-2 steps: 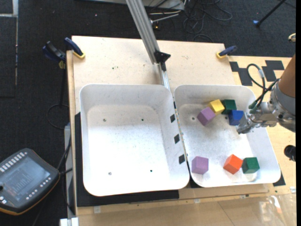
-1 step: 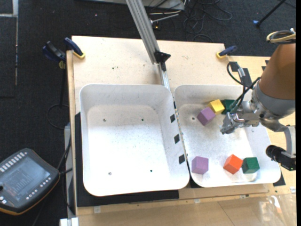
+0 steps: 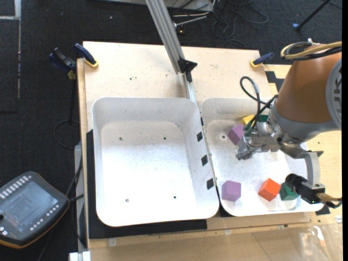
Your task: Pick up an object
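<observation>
We cannot tell from this slanted view whether our gripper [image 3: 243, 152] is spread or pressed together; its metal tip is a small grey blur low inside the right bin [image 3: 217, 109], and nothing shows between its tips. We take the right bin as our landmark. The tip hangs just below a purple block [image 3: 236, 133] that lies near the bin's far wall, close enough that the two may touch, though we cannot say which. Beside that block, toward the arm, a sliver of a yellow piece [image 3: 249, 119] peeks out from under the wrist. Nearer the bin's front edge sit three more candidates: a purple cube [image 3: 231, 190] by the left wall, an orange cube [image 3: 269, 190] further right, and a green object [image 3: 287, 193] just beside the orange one, partly masked by a black fitting. Outward from the tip, the grey wrist and its orange band [image 3: 307, 86] cover the bin's right side. The left bin [image 3: 103, 110] lies alongside.

As we judge it, the task is in its approach stage: we are down among the objects, but no grasp is shown and nothing is lifted. Closing on a block and raising it clear remain.
</observation>
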`<move>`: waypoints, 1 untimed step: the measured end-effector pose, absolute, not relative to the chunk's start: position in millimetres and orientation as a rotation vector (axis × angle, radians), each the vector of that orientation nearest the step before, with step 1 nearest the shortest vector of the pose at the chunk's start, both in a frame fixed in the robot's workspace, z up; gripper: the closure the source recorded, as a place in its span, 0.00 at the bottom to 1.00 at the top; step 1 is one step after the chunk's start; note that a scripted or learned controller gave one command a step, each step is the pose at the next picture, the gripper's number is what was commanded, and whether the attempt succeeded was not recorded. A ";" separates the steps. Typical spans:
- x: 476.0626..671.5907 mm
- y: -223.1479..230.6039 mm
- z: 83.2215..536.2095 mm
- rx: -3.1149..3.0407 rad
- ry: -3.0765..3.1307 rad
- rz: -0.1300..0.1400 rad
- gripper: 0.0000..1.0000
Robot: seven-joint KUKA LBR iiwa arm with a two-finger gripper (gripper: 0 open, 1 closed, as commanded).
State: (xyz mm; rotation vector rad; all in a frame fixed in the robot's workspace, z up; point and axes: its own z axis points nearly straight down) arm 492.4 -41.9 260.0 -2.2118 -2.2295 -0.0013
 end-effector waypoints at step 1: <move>501.4 3.2 246.6 -2.212 -2.227 0.001 1.00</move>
